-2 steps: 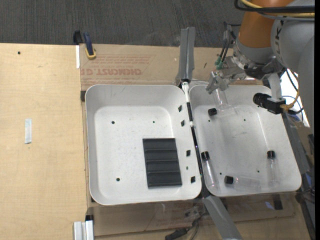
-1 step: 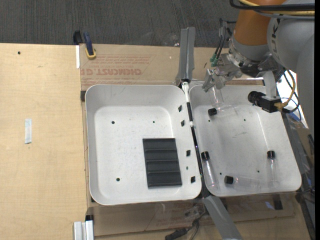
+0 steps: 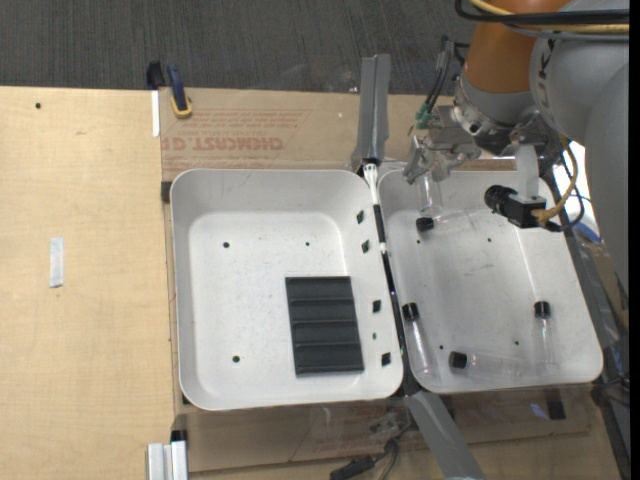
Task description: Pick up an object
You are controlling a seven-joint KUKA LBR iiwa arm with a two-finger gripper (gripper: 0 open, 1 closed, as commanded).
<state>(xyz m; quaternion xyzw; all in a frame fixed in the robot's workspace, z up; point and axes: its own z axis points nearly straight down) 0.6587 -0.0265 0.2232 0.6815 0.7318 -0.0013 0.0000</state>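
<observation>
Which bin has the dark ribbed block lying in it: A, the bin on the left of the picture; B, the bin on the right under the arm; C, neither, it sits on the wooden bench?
A: the dark ribbed block lies flat on the floor of the left bin.

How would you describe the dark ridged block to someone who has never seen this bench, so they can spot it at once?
Start at the two white bins side by side and take the left bin, the one farther from the arm. The dark ridged block lies flat on its floor, toward the near right corner. It is a large black rectangle with crosswise ribs, unlike the small clear, black-capped tubes scattered in the right bin.
</observation>
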